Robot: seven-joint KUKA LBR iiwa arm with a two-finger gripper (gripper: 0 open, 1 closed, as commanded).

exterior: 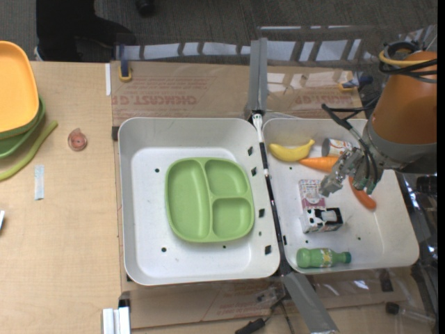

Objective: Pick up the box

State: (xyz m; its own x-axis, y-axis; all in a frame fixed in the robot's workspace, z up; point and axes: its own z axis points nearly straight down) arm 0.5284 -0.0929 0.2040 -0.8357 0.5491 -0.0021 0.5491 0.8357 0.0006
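Observation:
Two small boxes lie in the right bin (396, 252): a white and pink box (309, 191) and, just below it, a black and white carton (324, 218). My gripper (349, 179) hangs over the middle of that bin, just right of the pink box and above the carton. Its fingers stand open and apart, the left fingertip (331, 185) close to the pink box's upper right corner. Nothing sits between them.
The right bin also holds a banana (290, 149), a carrot (320, 163), a second orange piece (364, 198) under the gripper and a green bottle (322, 257). A green divided plate (209, 199) lies in the left bin (139, 186). Orange and green plates (15, 96) stack at far left.

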